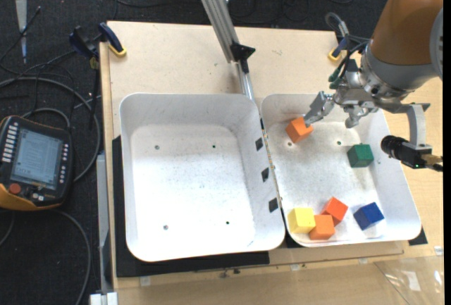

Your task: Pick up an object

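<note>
Claw (pixel 337 111) spread wide over right bin (pixel 402 187), one finger touching orange cube (pixel 299 129), gripping nothing. Other blocks bunched near front wall, harder to reach.

Two bins side by side on the bench (pixel 183 50): left bin (pixel 187 170), right bin (pixel 394 184). The gripper (pixel 337 110) hangs over the back of the right bin. One block (pixel 299 129) sits just left of the fingers (pixel 317 110), at their tip. Another block (pixel 360 155) lies nearer the front, to their right. A cluster of four blocks (pixel 331 215) lies well forward of the fingers, along the bin's front edge. A handset (pixel 34 163) rests far left, off the bench.
</note>
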